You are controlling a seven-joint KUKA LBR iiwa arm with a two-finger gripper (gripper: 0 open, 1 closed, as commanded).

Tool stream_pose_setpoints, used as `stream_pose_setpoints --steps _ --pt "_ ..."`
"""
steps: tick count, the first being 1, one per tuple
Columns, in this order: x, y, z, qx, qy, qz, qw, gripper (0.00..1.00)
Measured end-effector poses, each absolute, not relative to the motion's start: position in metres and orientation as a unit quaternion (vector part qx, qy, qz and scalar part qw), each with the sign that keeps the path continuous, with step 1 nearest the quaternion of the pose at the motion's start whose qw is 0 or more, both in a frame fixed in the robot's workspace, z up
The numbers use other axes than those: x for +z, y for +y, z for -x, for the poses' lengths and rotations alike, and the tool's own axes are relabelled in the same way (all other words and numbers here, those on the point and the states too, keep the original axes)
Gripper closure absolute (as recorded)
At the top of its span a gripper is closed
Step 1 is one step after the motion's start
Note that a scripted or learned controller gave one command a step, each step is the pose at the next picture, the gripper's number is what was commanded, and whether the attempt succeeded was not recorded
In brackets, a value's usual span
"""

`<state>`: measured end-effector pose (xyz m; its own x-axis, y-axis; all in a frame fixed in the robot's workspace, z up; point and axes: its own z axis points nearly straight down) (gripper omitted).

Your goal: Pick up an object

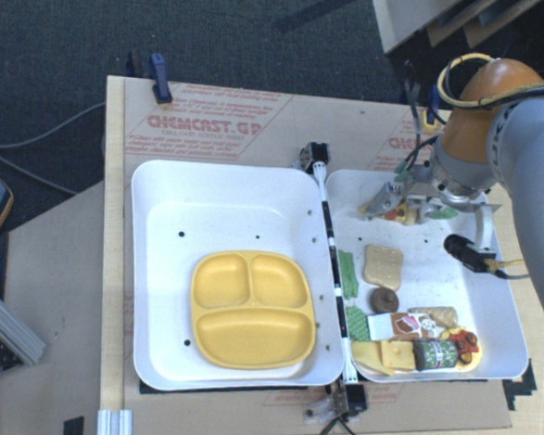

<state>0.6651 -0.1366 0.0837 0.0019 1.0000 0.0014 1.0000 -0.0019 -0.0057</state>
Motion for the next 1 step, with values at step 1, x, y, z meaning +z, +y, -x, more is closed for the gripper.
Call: stream_pose_setpoints --steps 1 --pt "0.0843 -0.1755 -0.6654 0.0015 -0.707 0.707 0.002 0.0"
